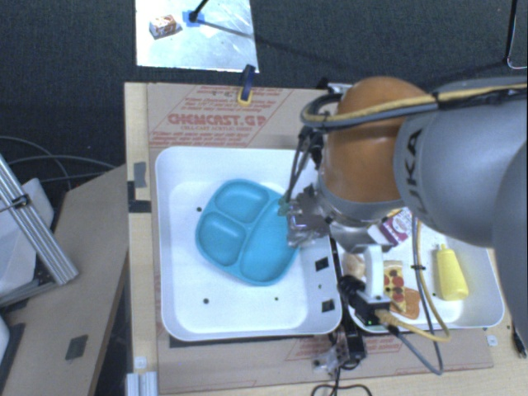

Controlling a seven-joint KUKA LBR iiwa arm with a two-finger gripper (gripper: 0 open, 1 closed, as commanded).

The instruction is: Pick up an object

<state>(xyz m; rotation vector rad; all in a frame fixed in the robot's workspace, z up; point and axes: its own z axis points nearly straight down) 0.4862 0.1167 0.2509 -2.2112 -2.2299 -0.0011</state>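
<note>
The arm (462, 155) is nearest to the camera; its grey body and orange band cover much of the right bin (487, 308). Below the wrist, the claw (297, 221) hangs over the wall between the two bins, at the right edge of the blue tray (243, 233). It is seen from above and partly hidden, so I cannot tell how it stands, and nothing visible is held in it.

The tray, with three compartments, lies flat in the left bin (177, 304), a little turned, its right edge just under the claw. I judge that the claw is placed there to try the rim of the tray, since a rim is easier to take than a flat bottom.

In the right bin, a yellow bottle (450, 272) lies near the far right, and a pizza toy (400, 291) lies between it and the middle wall. Both are well apart from the claw, and the arm partly hides that bin. Cables (412, 324) hang from the wrist across it.

The bins sit on printed cardboard (214, 118) on the bench (82, 246). Around it the floor (66, 56) is dark carpet, with a shiny sheet (198, 19) behind.
</note>
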